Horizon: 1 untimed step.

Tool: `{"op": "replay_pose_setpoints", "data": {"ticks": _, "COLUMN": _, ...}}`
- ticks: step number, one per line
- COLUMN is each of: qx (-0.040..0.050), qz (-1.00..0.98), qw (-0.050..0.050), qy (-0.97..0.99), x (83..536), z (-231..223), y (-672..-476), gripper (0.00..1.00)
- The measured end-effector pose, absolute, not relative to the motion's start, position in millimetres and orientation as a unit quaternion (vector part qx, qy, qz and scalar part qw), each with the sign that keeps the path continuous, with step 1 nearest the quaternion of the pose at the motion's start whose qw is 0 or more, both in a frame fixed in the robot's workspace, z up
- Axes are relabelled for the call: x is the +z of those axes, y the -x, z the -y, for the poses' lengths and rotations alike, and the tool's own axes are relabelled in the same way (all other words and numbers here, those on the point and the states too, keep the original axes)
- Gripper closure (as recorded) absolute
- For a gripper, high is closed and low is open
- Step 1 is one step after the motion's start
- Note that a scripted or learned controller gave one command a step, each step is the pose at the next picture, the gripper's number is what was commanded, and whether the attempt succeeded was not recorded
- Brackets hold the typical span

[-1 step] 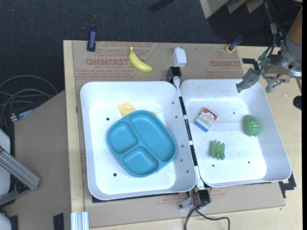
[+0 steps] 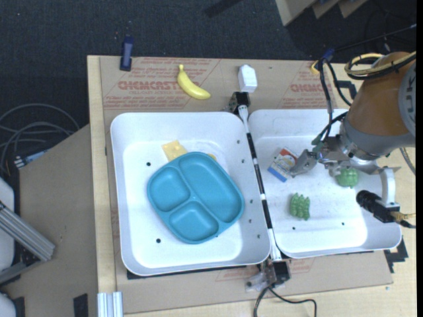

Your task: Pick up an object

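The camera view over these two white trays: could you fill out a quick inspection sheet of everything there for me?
Surface: cardboard-covered bench bearing the left bin and right bin.
Job's things: green knobbly toy, small red, white and blue packet and a green object in the right bin.
Clutter: blue divided plate over a yellow piece in the left bin; banana on the bench.
Gripper: gripper low in the right bin, beside the packet.
Cables: grey loops on the floor, left.
Surroundings: dark carpet.
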<state>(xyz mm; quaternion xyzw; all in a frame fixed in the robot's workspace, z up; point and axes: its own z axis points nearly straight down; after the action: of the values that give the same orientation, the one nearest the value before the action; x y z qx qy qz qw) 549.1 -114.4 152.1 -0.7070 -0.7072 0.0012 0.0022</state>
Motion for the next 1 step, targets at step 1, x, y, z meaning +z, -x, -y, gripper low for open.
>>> {"op": "replay_pose_setpoints", "data": {"ticks": 1, "qx": 0.0003, "qz": 0.707, "qw": 0.001, "qy": 0.707, "x": 84.2, "z": 106.6, "y": -504.7, "gripper": 0.00}}
